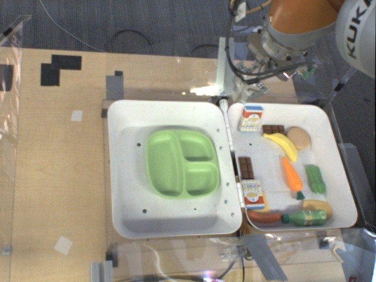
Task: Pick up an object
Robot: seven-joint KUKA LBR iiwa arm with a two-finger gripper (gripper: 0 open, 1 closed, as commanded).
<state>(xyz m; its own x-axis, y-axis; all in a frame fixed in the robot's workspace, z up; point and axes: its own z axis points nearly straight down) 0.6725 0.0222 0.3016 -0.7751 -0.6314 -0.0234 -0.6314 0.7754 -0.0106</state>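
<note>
Bench (53,175): pale wood, carrying two shallow white bins side by side.
Left bin (126,216): held a green divided plate (181,162) lying flat near its middle, three compartments facing up.
Right bin, near edge (346,213): a red sausage (264,217) lay along the rim beside a green bottle (304,218), with a brown bread roll (317,206) just behind the bottle.
Near left corner: a small carton with a red and blue label (252,194) lay flat, and a chocolate bar (245,168) sat just beyond it along the bin's left wall.
Middle: an orange carrot (292,175) lay lengthwise, with a green cucumber-like vegetable (315,178) near it on the right.
Farther back: a yellow banana (282,145) curved across the bin, touching or nearly touching a round tan bun (298,137) and a second chocolate bar (273,130).
Far left corner: a second small carton (251,118) stood closest to the arm of all the objects.
End effector (254,87): hung beyond the far rim of the right bin, above the bench rather than over the objects; the second small carton lay just nearer the camera than it, the rest well apart. Nothing was seen held; how far the fingers stood apart could not be told.
Arm (305,4): grey with an orange band, reaching in from the upper right, cables looped at the wrist.
</note>
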